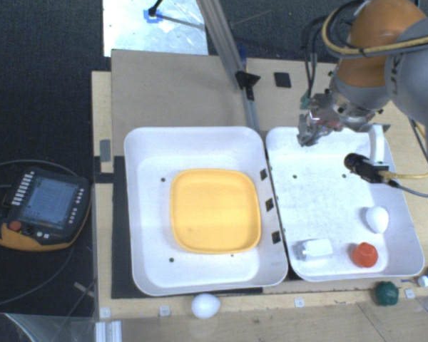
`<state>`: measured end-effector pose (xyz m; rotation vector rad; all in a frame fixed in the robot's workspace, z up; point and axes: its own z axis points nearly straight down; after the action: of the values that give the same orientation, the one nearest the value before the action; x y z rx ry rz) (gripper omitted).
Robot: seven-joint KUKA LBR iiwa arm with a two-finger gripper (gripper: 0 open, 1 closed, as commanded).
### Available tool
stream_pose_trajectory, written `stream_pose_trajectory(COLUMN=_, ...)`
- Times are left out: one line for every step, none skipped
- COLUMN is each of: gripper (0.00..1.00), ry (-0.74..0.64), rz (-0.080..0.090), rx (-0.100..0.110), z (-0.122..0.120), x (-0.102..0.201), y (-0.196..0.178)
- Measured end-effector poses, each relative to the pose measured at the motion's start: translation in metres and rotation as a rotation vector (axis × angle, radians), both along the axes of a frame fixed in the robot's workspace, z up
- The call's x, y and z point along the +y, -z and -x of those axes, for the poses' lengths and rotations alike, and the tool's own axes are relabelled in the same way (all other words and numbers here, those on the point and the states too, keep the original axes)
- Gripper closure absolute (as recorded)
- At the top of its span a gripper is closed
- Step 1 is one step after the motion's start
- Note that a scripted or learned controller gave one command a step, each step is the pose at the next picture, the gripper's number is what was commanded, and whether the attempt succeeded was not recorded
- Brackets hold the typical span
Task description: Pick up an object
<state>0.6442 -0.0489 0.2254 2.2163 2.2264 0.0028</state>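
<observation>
Grey hand, markings perhaps unreadable

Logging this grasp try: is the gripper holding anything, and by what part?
Nothing visibly held: the gripper hangs over the right bin's back edge, away from the white egg, red object and white block.

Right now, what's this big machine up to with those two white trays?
A grey and orange robot arm reaches in over the right bin, with its pincer near that bin's far edge and nothing visibly held. Its job is to pick something up. The white egg, the red object and the small white block lie at the bin's near side, away from the pincer. The left bin holds a yellow plate.
</observation>
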Motion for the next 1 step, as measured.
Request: stream_pose_trajectory(gripper=1.00, ry=0.001, rz=0.000, rx=0.000, z=0.0148, x=0.0409, y=-0.0056)
